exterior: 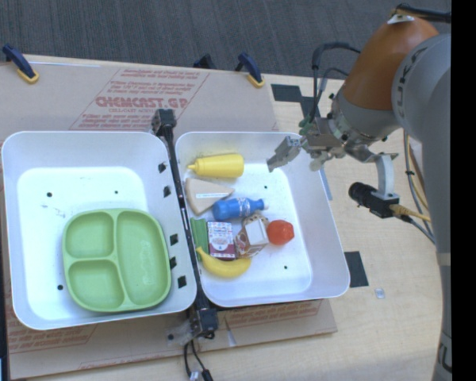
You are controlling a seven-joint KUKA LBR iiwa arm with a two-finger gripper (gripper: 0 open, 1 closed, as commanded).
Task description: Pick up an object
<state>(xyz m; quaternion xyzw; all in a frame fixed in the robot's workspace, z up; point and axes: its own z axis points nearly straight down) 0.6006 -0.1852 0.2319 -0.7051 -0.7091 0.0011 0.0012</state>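
The right bin [321, 236] holds a yellow mustard bottle [216, 165], a pale sandwich wedge [201, 194], a blue bottle [236, 208], a red tomato [280, 232], a red carton [220, 239], a brown packet [255, 232] and a banana [222, 266]. My gripper [297, 154] hangs over the bin's far right corner, above and to the right of the pile. Its fingers are open with nothing between them. The closest thing to it is the mustard bottle, off to its left.
The left bin [32, 165] holds a green divided plate [117, 259]. A black divider clamp [164, 120] sits between the bins at the back. Cardboard [143, 94] lies under both bins, held by blue clips [250, 66].
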